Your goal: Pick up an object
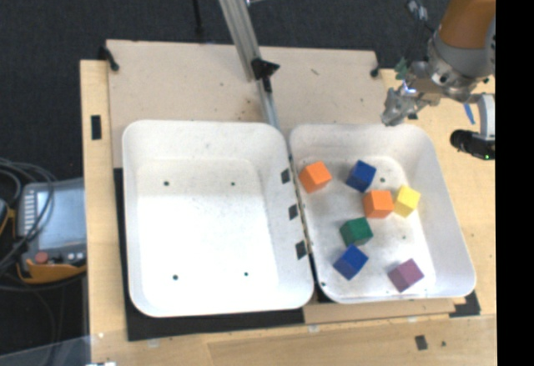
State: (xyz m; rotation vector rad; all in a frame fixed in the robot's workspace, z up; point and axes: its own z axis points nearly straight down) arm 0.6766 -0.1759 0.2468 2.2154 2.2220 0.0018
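Purple cube sits nearest, lower right of the frame, close to the right bin's front wall; a grab there could jam a finger on the rim. Just left of it, a blue cube with a green cube right behind, nearly touching. Closing on either likely bumps the other and skews the grip.

Mid bin: an orange cube and a yellow cube sit touching or almost so. No finger gap between them, so a descent could land on top or push both away. Further back, a second blue cube and a second orange cube stand more apart; the orange one is near the divider side by the left bin, so wall contact is a risk there.

Far upper right: the end effector hangs over the back rim of the right bin, above the counter, holding nothing visible. Whether it is spread or pressed together I cannot tell, too small and blurred. All cubes lie well forward of it, so it needs a long move in; a straight drop from here would likely hit the rim.
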